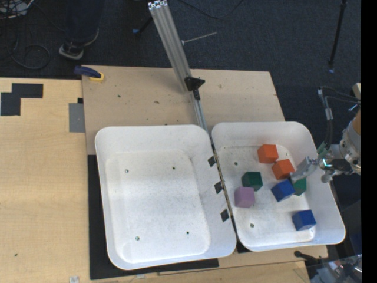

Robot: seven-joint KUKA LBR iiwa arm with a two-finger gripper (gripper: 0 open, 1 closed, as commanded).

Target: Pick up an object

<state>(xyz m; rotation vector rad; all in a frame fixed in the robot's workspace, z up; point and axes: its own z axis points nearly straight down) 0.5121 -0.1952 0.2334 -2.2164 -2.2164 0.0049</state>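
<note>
You had the gripper point(307, 168) low at the right bin's point(259, 131) far edge, fingers impossible to judge, amid an orange block point(283, 168), a green block point(300, 186) and a blue block point(282, 190), so crowding risked a pinch or nudge instead of a lift.

- Two white bins point(154, 139), faintly speckled.
- Light wooden surface point(41, 175).
- Two orange cubes point(267, 153), two blue cubes point(303, 219).
- One dark green cube point(252, 180), possibly another half-hidden.
- One pale purple cube point(244, 197).
</note>
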